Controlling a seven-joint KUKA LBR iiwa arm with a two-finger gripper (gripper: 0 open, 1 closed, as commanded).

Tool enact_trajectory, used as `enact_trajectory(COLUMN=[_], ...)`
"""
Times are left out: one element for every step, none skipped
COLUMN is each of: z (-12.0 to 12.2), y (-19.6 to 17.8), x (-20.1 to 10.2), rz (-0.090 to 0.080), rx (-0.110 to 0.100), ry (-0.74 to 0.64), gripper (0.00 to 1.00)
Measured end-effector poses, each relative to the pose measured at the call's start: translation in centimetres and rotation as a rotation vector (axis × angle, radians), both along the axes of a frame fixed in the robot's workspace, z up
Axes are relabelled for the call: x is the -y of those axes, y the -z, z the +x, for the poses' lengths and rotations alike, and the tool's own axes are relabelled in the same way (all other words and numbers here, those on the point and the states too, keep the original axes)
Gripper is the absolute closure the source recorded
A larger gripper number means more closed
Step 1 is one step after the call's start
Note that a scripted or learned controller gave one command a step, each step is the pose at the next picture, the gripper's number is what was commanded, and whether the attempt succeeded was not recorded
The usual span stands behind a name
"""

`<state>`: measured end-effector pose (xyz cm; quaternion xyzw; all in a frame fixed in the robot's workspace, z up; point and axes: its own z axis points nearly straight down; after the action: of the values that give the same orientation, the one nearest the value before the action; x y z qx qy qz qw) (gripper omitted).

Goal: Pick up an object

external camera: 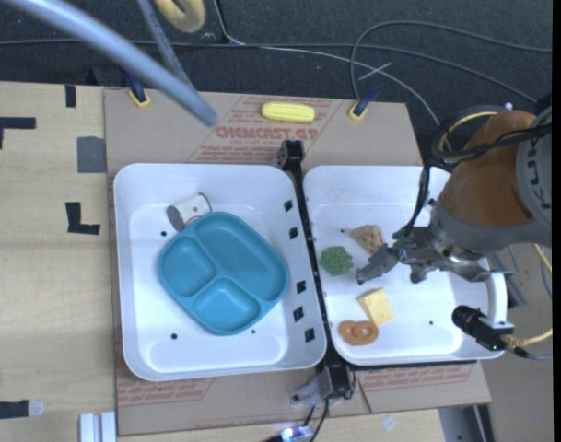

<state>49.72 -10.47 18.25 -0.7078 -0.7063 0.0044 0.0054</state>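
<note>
**Desk:** Pictured above the right bin (446, 339): gripper (391, 270), low over the white floor, fingers spread, nothing between them.

**Bench:** Nothing lifted yet. Closest candidates: green piece (335, 261) just beside the near fingertip, tan piece (366, 238) a little above it, yellow wedge (376, 307) below, pretzel (357, 331) near the front wall.

**Desk:** Likely trouble?

**Bench:** Probably a close on bare floor, in the gap among the three nearest items. Centred over none of them, as far as can be judged from the slant.

**Desk:** And otherwise?

**Bench:** Possibly a one-sided nudge: green piece looks round, apt to roll toward the divider rather than seat. Tan piece lying flat, hard to get under. Wedge likely to skid or tip if clipped on a corner.

**Desk:** Left bin (133, 247)?

**Bench:** Blue divided plate (223, 270) and a small cup (188, 212) there, well apart from the arm; no risk from this reach.
</note>
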Motion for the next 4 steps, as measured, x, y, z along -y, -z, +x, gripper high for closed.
enact_trajectory(z=[0.3, 0.3, 0.2, 0.3], y=[-0.5, 5.8, 10.0, 8.7], x=[0.0, 0.5, 0.5, 0.5], rz=[-0.001, -0.001, -0.003, -0.003], rx=[0.011, 0.007, 0.012, 0.015], ry=[-0.003, -0.002, -0.003, -0.003], gripper=[0.00, 0.00, 0.00, 1.00])
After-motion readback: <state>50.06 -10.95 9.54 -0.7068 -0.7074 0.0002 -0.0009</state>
